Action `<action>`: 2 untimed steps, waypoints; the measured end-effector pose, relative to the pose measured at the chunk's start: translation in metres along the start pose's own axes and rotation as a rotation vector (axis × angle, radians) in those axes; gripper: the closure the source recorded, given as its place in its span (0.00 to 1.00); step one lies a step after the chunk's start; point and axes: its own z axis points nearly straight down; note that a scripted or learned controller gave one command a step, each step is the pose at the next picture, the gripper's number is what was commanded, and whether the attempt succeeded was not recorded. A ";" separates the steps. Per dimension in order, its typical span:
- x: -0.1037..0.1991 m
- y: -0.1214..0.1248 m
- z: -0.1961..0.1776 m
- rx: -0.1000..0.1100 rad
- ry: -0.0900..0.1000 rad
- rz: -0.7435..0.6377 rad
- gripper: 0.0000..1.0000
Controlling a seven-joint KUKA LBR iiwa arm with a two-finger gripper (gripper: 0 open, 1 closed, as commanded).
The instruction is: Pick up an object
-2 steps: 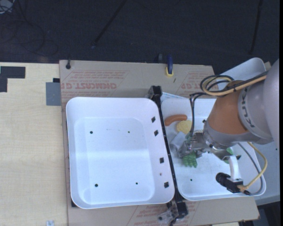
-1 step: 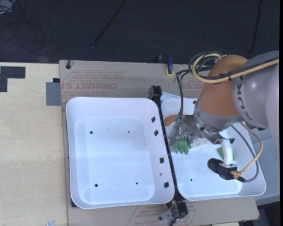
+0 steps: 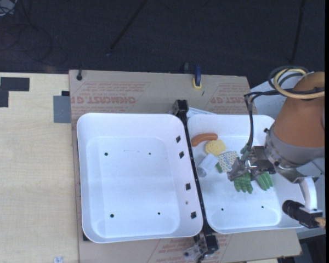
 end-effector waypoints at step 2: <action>0.105 0.038 0.064 0.013 0.002 -0.009 1.00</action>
